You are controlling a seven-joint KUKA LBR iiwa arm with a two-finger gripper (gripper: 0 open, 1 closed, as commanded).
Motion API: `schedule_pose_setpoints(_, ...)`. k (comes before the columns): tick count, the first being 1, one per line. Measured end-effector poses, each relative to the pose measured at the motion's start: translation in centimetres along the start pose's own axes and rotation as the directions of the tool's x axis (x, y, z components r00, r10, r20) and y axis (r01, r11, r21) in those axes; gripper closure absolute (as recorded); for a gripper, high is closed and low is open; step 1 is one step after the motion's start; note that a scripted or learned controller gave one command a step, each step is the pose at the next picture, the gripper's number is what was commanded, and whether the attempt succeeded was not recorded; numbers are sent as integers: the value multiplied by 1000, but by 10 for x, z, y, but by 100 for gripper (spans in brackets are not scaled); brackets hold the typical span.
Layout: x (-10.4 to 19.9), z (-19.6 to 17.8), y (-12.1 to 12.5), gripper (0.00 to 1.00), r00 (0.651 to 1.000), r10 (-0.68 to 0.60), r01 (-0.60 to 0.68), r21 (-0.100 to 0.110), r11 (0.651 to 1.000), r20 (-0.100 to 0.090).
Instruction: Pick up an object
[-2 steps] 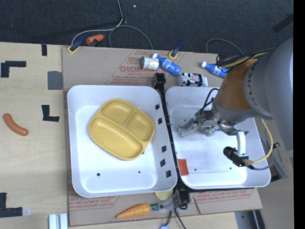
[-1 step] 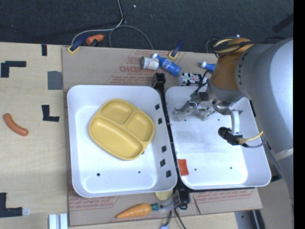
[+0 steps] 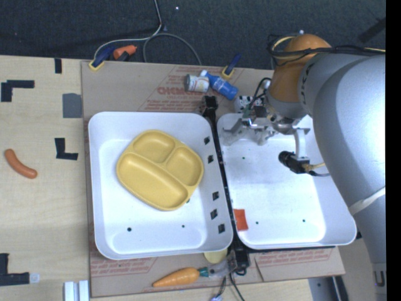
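A yellow divided plate point(image 3: 161, 168) lies in the left white bin point(image 3: 106, 231). A small flat orange-red piece point(image 3: 240, 219) rests near the front left corner of the right white bin point(image 3: 313, 231). My gripper point(image 3: 247, 129) is low over the back left corner of the right bin, close to the wall between the two bins. It is far behind the orange-red piece and to the right of the plate. The grey arm point(image 3: 351, 130) and its orange band point(image 3: 294, 68) cover the right bin's back right part.
A toy carrot point(image 3: 177, 277) lies on the bench in front of the bins. A toy sausage point(image 3: 20, 163) is far left on the table. A blue and white clamp point(image 3: 212, 83) and an orange-handled clamp point(image 3: 116, 54) sit behind the bins. Cables point(image 3: 301, 163) hang off the wrist.
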State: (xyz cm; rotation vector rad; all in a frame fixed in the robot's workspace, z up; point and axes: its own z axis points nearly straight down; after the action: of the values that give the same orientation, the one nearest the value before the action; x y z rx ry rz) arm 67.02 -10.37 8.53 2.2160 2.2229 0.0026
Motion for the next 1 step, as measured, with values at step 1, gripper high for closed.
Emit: schedule_pose_setpoints(1,-1,-11,-1,100,1000,1,-1,0,1000,2)
